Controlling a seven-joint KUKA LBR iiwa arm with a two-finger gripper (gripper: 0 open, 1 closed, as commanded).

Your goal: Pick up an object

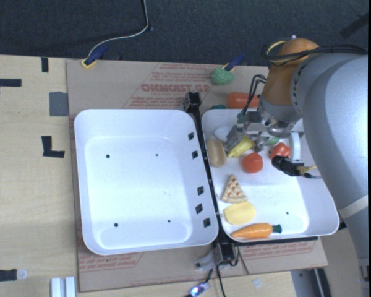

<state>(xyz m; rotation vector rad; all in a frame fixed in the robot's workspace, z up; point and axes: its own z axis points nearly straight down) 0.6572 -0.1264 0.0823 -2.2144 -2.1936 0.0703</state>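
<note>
Carrot (253,231) nearest, orange with a green stub end, lying along the front wall of the right bin (309,218). Just behind, touching or almost touching it, pale yellow rounded piece (239,213). Next back, wedge-shaped tan slice with a crisscross pattern (233,190), close behind the yellow piece. Farther in, red tomato-like ball (252,162) near the bin's middle, and brown oblong roll (216,152) against the left wall. Beside these, hand (250,136) reaching down over a yellow banana-like piece (240,146); fingers too blurred and crowded to read, so open or closed not clear, and grasp on the yellow piece not confirmed. Second red piece (281,150) just right of the hand, partly hidden under the wrist. Left bin (93,184) alongside, white with small dark dots on its floor. Beyond the bins, on the cardboard sheet over the bench (25,184), orange-red item (240,99) at the right bin's far rim and green lump (222,76) farther back.
</note>
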